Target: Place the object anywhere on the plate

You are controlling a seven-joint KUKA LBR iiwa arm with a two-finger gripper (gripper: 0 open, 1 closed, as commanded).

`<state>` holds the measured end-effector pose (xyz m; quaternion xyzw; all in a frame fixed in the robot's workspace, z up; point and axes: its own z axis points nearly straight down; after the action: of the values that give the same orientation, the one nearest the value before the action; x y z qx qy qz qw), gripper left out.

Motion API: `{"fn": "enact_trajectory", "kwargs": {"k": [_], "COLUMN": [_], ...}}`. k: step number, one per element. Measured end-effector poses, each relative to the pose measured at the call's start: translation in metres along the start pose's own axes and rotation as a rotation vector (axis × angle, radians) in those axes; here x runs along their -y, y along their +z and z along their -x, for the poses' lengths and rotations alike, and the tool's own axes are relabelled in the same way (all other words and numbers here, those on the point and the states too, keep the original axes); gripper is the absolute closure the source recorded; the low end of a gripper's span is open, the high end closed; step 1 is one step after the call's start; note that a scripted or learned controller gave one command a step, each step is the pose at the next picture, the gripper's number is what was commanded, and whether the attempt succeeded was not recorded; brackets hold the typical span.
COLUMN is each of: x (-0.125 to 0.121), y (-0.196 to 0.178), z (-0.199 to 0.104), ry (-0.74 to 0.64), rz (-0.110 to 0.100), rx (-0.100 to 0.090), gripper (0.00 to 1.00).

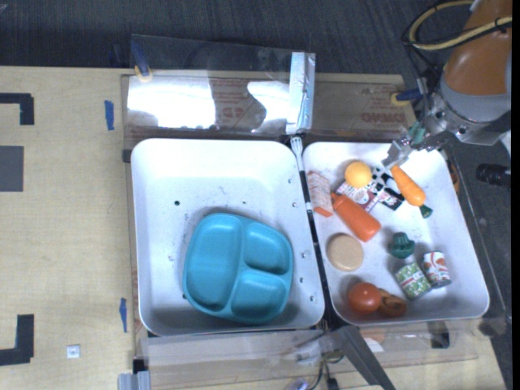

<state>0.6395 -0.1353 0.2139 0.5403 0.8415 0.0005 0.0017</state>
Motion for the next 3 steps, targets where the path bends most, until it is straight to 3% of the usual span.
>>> {"fn": "enact_trajectory", "kwargs": {"k": [1,2,3], "x": [-0.016,-0.044,-0.048], "y": [0.030,0.028,0.029], "z": [-0.059,-0.117,-0.214], "ry": [-0.148,-0.237,-0.097], "rz": [-0.003,-0.001,-0.003], "rx": [-0.004,-0.004,-0.005], "gripper": [1.00,1.00,1.00]}}
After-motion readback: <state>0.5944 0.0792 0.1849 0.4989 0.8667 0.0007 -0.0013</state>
